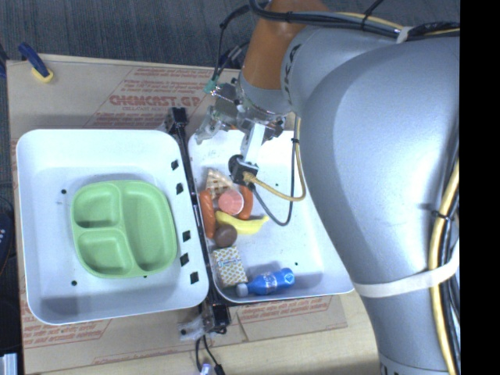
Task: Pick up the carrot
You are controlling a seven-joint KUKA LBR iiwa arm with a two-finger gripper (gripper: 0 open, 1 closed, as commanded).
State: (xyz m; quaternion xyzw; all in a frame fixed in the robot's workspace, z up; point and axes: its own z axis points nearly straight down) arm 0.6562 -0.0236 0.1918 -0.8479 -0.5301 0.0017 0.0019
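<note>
1. Plainly, the carrot (207, 213) lies in the right bin (301, 244), stretched lengthwise along that bin's left wall, hard by the divider that parts it from the left bin (47, 155).
2. We see it crowded. A pink round piece (230, 201) sits just beside its middle, a banana (248, 225) lies next to that, and a brown ball (225, 237) sits near its lower end. A waffle-like piece (217, 182) lies at its upper end.
3. The gripper (234, 131) hangs above the far end of the right bin, apart from the carrot and over none of the clutter. We cannot tell how far it stands open, and we see nothing held in it.
4. We judge the carrot to be light and stiff, most likely a smooth toy, so it should not bend or crush. Its rounded, tapering skin could slip out under a squeeze.
5. We would take hold across its width near the thicker middle, not at the thin tip, with the grip set square to its length.
6. The wall on one side and the pink piece on the other leave little room, so we expect the grip may clip a neighbour or pinch the wall instead.
</note>
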